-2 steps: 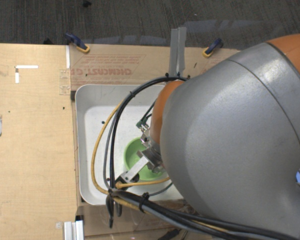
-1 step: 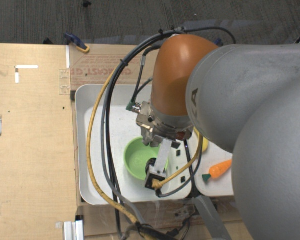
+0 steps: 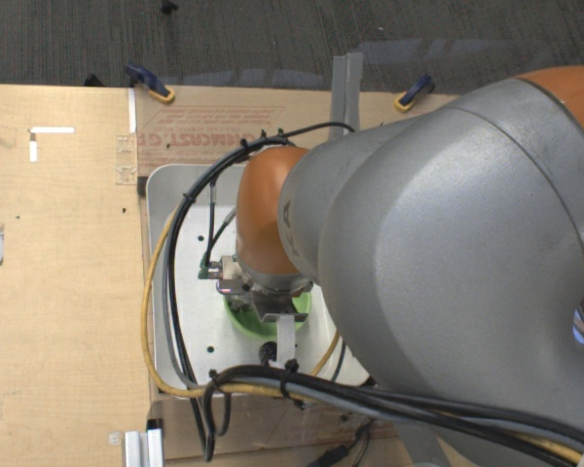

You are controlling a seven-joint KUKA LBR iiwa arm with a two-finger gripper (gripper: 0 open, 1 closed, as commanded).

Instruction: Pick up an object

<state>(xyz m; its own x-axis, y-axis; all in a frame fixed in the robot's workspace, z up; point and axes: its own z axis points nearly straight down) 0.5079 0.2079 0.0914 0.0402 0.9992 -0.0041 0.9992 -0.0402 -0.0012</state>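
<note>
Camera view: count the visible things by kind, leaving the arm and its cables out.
Green object: 1
Blue clamps: 2
White bin: 1
Total: 4

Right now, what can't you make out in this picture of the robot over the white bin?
1. Green thing: camera view, the wrist covers most of it, so its shape is unclear.
2. White bin: camera view, the grey arm hides its right part.
3. Whether the green thing is gripped: camera view, hidden beneath the wrist.
</note>
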